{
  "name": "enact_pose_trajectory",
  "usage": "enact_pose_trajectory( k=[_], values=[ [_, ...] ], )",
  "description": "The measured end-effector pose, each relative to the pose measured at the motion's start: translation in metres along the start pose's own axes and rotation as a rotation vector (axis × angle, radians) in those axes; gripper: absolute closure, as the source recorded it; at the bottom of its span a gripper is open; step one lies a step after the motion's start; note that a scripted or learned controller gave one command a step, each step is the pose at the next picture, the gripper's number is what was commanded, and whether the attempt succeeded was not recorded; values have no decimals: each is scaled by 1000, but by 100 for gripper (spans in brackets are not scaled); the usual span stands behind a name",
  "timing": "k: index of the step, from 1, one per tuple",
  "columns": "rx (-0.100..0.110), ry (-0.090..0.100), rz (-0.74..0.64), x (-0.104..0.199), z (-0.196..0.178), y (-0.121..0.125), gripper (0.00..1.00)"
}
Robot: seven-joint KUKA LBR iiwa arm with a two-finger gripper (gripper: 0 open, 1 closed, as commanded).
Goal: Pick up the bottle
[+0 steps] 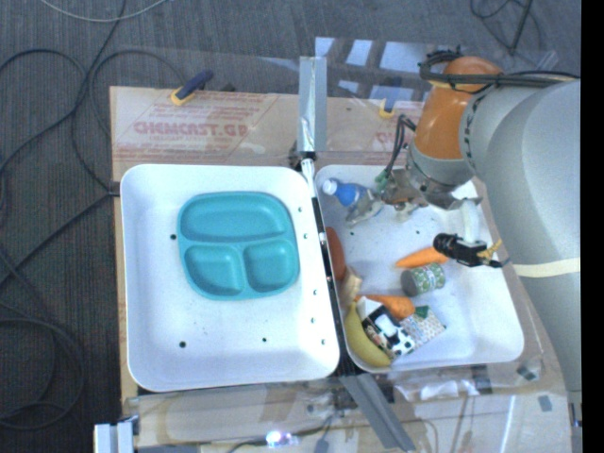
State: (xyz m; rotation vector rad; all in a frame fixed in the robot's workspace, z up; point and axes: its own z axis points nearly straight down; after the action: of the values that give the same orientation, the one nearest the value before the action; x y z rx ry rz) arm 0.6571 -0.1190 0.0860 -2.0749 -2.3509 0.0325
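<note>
- Bottle (pixel 343 194): small and blue with a white cap, it lies on its side in the right bin (pixel 472 321). It is just left of the gripper (pixel 376 202) and on its far side, tucked into the bin's corner. The walls there probably leave little room to close around it.
- Left bin (pixel 137 281): well to the gripper's left, it carries a teal divided plate (pixel 238 242). This plays no part in the pick.
- Gripper: it hangs low over the right bin's far end, tilted toward the bottle, which suggests an approach to that corner. Nothing shows clamped in it. I cannot tell whether it is spread or pressed together, nor whether it touches the bottle.
- Arm (pixel 444 130): it rises right of the gripper, and its orange band stands over the bin's far rim.
- Clutter: a carrot (pixel 421 258) lies on the gripper's near side, slightly right. A banana (pixel 363 345) lies farther toward the near rim. Both are well apart from the bottle, so they should not hinder the grasp.
</note>
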Motion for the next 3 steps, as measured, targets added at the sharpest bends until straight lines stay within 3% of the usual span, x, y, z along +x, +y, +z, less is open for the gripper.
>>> enact_pose_trajectory(
  k=[1,2,3],
  values=[
    [13,10,-5,4,-8,-1,100],
    [12,9,-5,4,-8,0,0],
    [18,7,34,11,0,5,0]
  ],
)
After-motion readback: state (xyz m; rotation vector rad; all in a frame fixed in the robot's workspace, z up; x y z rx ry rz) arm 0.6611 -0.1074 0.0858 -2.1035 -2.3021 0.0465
